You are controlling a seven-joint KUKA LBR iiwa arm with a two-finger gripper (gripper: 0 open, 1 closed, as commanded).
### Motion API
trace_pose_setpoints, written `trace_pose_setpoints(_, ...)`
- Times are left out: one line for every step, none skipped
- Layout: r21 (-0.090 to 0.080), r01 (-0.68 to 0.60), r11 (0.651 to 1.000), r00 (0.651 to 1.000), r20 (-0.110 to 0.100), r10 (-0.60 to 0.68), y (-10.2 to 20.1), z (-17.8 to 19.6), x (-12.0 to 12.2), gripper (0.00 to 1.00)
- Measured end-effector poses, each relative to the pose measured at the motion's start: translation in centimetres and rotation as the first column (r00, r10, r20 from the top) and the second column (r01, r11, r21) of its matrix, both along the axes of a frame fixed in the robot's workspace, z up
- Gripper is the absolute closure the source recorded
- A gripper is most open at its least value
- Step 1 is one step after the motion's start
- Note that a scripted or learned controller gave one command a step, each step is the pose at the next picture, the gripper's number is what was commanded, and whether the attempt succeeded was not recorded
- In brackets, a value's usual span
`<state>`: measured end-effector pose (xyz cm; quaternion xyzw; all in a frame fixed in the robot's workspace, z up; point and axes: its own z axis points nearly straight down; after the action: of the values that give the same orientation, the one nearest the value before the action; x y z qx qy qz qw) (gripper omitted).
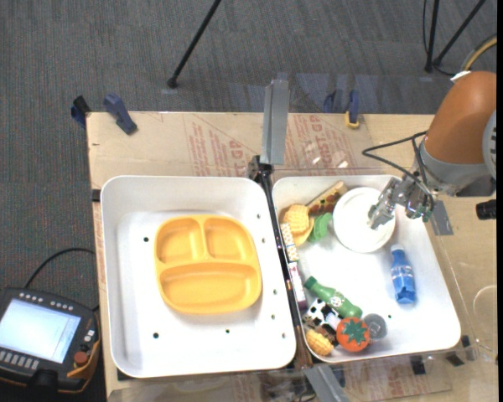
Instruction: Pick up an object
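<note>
The gripper [396, 203] hangs over the far right part of the right bin [440, 296], at the right edge of a white plate [360, 220]; whether it is open or closed cannot be told from this slant, and nothing can be seen held in it. Just below the gripper, toward the near side, lies a blue bottle [402, 276] on the bin floor. Left of the gripper, past the plate, a yellow corn cob [295, 219] and a small green toy [321, 225] sit against the bin's left wall. Farther toward the near left corner lie a green bottle [330, 293] and an orange tomato toy [353, 332]. Well to the left of the gripper, the left bin [126, 224] holds a yellow divided tray [207, 262]. Both bins rest on the bench [201, 145].
</note>
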<state>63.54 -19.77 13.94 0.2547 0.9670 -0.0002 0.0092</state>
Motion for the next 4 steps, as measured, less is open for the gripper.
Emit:
trace_pose_setpoints(0.005,-0.167,0.986,0.986,-0.018,0.167,-0.2,-1.2,-1.2,1.0)
trace_pose_setpoints(0.012,-0.167,0.986,0.985,-0.028,0.168,-0.1,-1.3,-1.5,0.0)
trace_pose_setpoints(0.001,-0.283,0.959,0.959,0.008,0.283,-0.6,-1.7,-3.0,0.0)
trace_pose_setpoints(-0.005,-0.283,0.959,0.959,0.023,0.283,-0.5,-2.2,-5.6,0.0)
